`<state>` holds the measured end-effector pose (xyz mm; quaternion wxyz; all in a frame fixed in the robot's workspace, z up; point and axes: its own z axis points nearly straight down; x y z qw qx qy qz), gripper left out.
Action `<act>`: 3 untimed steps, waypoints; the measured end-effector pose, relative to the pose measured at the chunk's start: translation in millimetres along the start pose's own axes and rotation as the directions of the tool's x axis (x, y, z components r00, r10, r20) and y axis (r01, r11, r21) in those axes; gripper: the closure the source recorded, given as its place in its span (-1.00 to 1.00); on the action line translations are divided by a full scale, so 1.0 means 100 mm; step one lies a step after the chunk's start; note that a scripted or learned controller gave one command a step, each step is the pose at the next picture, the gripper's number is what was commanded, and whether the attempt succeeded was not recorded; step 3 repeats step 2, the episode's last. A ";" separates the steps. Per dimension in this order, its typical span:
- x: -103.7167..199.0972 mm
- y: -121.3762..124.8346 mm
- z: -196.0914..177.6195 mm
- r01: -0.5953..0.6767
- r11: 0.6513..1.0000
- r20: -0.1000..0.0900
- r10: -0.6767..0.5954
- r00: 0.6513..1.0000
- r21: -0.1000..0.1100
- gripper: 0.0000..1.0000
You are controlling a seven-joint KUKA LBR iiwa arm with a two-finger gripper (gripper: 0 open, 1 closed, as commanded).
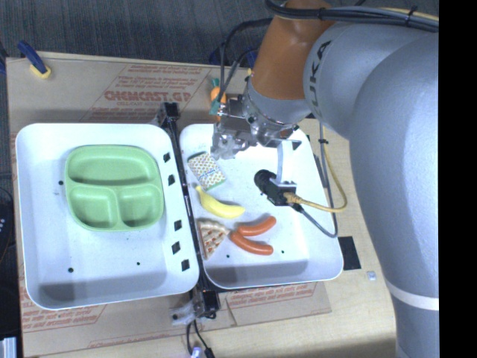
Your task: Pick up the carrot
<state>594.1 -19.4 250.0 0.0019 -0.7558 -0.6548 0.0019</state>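
Observation:
The carrot, an orange tapered piece, lies near the front of the right bin. A similar, redder sausage-like piece lies just behind it. My gripper hangs over the back left part of that bin, just above and behind a checkered packet. It is well away from the carrot, which lies toward the front. Nothing shows in the gripper.
A yellow banana and a waffle-like wedge lie left of the carrot. A black fitting with a yellow cable hangs over the bin's middle. The left bin holds a green divided tray.

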 end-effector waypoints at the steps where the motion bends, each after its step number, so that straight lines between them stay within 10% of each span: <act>1: 0.00 0.00 -0.10 0.004 1.000 0.000 -0.004 1.000 0.002 1.00; 3: 0.00 0.00 -0.21 0.008 1.000 0.001 -0.008 1.000 0.004 1.00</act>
